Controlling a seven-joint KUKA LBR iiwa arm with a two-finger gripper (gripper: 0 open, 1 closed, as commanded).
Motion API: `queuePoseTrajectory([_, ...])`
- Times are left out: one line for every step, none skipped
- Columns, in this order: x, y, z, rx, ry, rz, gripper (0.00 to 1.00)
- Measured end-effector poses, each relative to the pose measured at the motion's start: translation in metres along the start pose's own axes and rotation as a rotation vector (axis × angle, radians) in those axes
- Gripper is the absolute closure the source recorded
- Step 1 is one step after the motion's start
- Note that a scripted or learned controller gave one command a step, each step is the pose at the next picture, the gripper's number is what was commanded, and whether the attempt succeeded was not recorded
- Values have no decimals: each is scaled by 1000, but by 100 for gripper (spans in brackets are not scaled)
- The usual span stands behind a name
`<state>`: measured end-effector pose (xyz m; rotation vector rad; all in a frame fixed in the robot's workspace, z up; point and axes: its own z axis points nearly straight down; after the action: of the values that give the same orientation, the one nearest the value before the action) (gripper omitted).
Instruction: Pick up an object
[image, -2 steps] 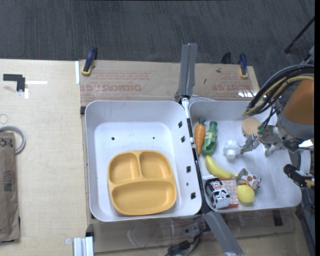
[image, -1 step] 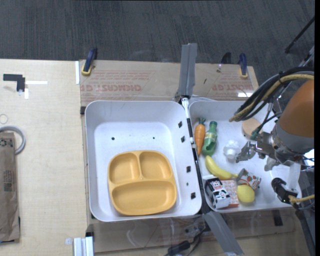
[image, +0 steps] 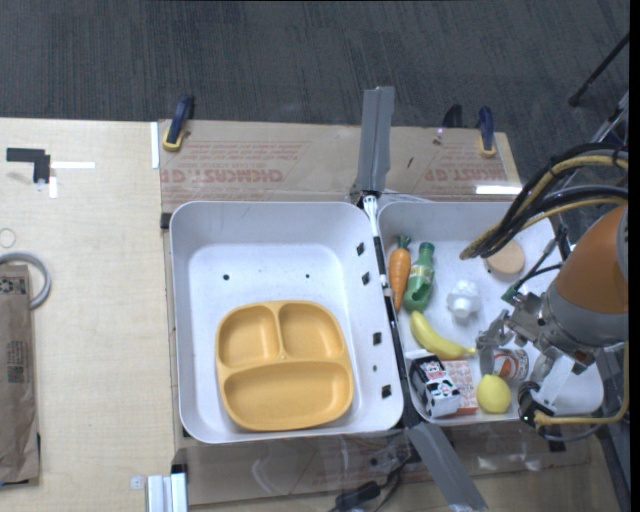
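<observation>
The right bin (image: 440, 212) holds several items: an orange carrot (image: 399, 276), a green bottle (image: 420, 274), a white crumpled object (image: 462, 299), a yellow banana (image: 436, 338), a small printed carton (image: 443, 386), a yellow lemon (image: 493, 393), a tan round piece (image: 506, 260) and a red-and-white can (image: 511, 365). My gripper (image: 507, 338) hangs low over the bin's right side, just above the can and beside the lemon. The wrist hides part of the can.
The left bin (image: 200, 300) holds a yellow divided plate (image: 285, 365). A metal divider (image: 377, 135) stands between the bins at the back. Black cables (image: 545, 195) arc over the right bin's far corner. Cardboard lies behind the bins.
</observation>
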<state>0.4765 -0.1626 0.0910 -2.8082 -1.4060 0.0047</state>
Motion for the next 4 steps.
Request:
queuePoseTrajectory([-1, 0, -8, 3, -2, 2, 100])
queuePoseTrajectory([-33, 35, -96, 1, -2, 262, 100])
queuePoseTrajectory([-33, 35, -96, 1, -2, 262, 0])
queuePoseTrajectory([46, 12, -38, 2, -3, 538, 0])
